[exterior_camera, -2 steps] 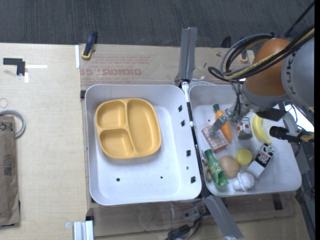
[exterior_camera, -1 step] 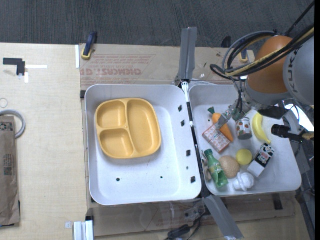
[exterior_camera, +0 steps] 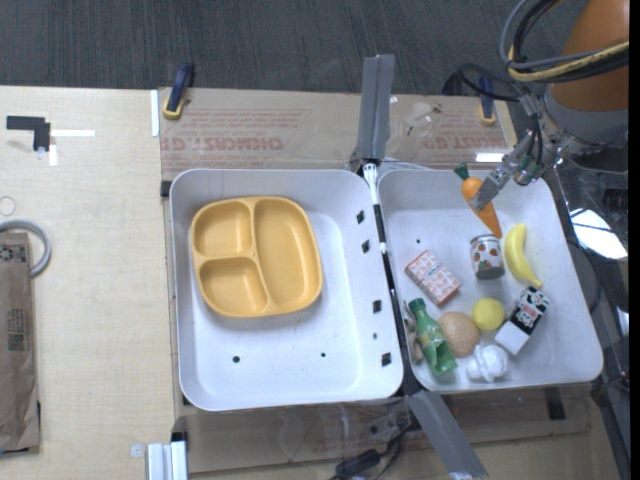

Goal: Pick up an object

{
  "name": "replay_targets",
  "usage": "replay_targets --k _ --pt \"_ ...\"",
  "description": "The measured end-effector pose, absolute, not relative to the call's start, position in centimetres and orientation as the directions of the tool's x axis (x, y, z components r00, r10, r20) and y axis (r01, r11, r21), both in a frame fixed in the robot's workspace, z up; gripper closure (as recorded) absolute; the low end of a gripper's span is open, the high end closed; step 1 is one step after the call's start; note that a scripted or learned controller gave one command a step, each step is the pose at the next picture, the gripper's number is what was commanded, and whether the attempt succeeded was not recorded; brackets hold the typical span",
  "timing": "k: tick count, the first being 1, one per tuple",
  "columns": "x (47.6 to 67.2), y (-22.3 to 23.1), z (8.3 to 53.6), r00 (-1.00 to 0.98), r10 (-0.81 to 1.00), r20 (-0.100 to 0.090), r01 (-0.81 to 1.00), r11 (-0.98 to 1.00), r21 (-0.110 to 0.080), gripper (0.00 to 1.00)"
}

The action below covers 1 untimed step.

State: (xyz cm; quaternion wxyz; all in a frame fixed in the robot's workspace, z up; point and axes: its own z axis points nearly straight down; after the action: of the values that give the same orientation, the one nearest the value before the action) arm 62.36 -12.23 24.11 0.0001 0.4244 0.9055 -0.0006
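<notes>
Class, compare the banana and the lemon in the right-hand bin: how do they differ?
The banana is long and curved; the lemon is small and round. The banana lies nearer the bin's right wall, the lemon lower down beside the milk carton. Both are yellow and lie loose in the bin.

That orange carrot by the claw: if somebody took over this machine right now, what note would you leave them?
Gripper: at the right bin's far edge, carrot hanging between its fingers, apparently lifted.
In the right bin: banana, small can, pink carton, lemon, green bottle, milk carton.
Left bin: yellow divided plate.
Done: pick seems made.
Left: confirm the grasp holds.
</notes>
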Motion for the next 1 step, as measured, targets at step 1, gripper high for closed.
replay_targets --k 1 --pt "62.47 -12.36 24.85 -0.638 0.770 -0.002 0.770 0.638 -0.002 1.00"
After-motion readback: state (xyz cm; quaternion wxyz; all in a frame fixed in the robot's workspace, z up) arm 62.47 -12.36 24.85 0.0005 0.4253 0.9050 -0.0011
